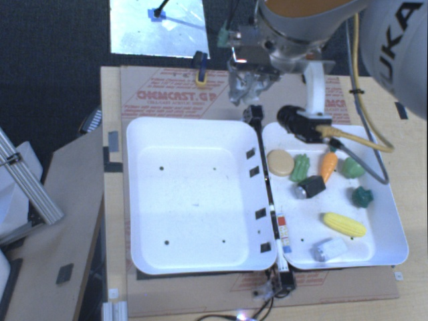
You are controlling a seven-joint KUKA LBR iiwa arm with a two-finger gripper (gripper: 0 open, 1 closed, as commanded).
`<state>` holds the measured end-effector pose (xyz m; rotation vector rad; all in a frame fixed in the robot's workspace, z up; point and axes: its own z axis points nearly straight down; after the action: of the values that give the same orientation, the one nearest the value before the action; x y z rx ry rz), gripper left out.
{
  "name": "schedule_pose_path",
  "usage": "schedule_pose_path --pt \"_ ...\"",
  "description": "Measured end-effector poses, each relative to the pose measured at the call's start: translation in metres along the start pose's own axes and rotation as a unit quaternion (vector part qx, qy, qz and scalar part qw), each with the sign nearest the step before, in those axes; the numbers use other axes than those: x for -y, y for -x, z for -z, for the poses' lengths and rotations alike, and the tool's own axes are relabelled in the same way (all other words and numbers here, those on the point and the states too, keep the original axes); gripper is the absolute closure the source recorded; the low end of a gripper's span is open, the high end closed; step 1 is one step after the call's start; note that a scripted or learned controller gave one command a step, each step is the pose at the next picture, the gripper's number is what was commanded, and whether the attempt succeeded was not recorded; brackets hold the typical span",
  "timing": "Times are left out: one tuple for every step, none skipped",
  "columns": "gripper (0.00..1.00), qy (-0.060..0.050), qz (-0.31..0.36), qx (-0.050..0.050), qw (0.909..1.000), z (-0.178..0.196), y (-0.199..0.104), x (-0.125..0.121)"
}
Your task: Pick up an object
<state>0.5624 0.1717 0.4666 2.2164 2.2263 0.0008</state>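
My gripper (245, 93) hangs above the back rim of the bins, near the divider between them, with nothing seen in it. All the objects lie in the right bin (394, 243). A tan disc (281, 162), a green vegetable (300, 166), an orange carrot (328, 166) and a light green piece (352, 168) form a row across its middle. In front of them are a black-and-grey cylinder (311, 187) and a dark teal piece (362, 196). A yellow corn cob (344, 225) and a pale white object (330, 249) lie near the front.
The left bin (137, 199) stands beside the right one on a cardboard sheet (167, 93). A blue-and-yellow clamp (200, 69) sits behind the left bin. A shiny metal plate (157, 19) lies further back, and an aluminium rail (27, 186) slants at the left.
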Motion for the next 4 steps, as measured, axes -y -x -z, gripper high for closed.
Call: schedule_pose_path --pt "1.0 -0.002 0.001 0.0 1.0 -0.043 -0.033 0.047" --pt "1.0 -0.001 0.002 0.0 1.0 -0.085 -0.065 0.07" --pt "1.0 -0.001 -0.002 0.001 1.0 -0.136 -0.063 0.076" --pt "1.0 0.001 -0.002 -0.001 1.0 -0.129 -0.054 0.075"
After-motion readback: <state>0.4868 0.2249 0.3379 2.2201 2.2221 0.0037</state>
